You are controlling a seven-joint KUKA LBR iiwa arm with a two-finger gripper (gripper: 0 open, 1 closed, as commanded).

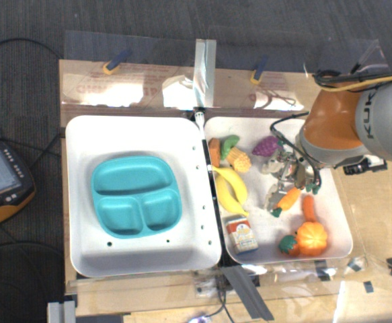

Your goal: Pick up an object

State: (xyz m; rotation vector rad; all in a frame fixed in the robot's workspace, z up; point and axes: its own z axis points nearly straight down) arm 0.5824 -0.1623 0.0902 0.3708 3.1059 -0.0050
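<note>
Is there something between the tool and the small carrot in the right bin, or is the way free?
Nothing visible stands between them. The tool is already right at the small carrot, near the middle of the right bin. The purple grapes and the pumpkin lie off to the sides, apart from it.

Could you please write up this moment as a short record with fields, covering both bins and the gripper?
left bin: holds a teal divided tray
right bin: toy foods
along its left wall: banana, corn cob, small box
far side: purple grapes
near right corner: orange pumpkin
gripper: low in the right bin, over a small carrot
grasp: not confirmed
</note>
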